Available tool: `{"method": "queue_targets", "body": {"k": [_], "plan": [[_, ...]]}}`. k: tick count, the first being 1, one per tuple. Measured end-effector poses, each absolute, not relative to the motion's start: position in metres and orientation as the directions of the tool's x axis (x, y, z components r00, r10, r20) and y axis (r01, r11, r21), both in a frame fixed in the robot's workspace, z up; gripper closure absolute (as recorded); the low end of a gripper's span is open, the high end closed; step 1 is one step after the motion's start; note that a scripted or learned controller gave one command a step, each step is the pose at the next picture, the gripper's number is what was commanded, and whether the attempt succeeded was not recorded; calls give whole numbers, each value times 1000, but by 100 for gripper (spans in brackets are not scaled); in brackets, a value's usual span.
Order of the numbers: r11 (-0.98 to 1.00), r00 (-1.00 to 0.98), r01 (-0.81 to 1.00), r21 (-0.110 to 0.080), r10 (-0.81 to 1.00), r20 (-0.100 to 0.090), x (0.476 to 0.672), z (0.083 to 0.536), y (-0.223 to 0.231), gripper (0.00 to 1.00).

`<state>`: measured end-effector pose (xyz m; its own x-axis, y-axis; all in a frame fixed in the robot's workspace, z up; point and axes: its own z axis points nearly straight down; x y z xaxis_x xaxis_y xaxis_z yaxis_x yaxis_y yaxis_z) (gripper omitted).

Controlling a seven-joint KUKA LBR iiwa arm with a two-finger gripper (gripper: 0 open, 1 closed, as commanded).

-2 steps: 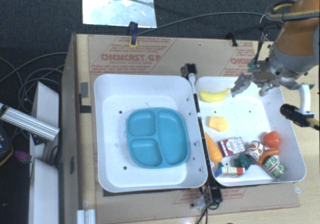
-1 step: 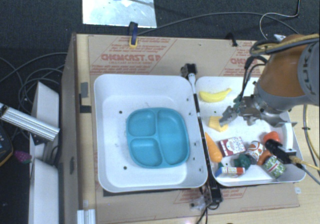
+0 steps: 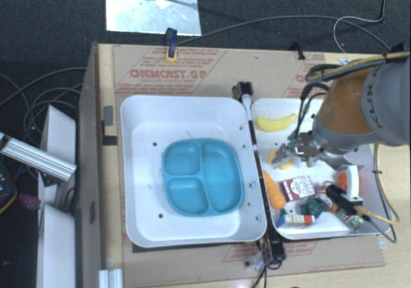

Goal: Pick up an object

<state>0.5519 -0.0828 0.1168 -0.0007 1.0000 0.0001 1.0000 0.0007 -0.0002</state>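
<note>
My gripper (image 3: 287, 153) hangs low over the right bin (image 3: 266, 108), its metal fingers pointing left and down near a small yellow piece (image 3: 275, 153). A yellow banana (image 3: 276, 123) lies at the bin's back left. An orange carrot (image 3: 274, 193) lies along the left wall. A dark red box (image 3: 300, 187) sits in the middle, with a green object (image 3: 313, 206) and a small white and red item (image 3: 298, 219) toward the front. I see nothing clearly between the fingers.
The left bin (image 3: 144, 116) holds a blue divided plate (image 3: 203, 176). A black divider (image 3: 253, 145) runs between the bins. The grey arm with its orange band (image 3: 350, 103) covers the right bin's back right. Cables trail at the front right (image 3: 372, 216).
</note>
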Motion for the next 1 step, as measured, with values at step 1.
{"method": "queue_targets", "body": {"k": [1], "plan": [[1,-1,1000,0,1000,0,553,84,-87,0]]}}
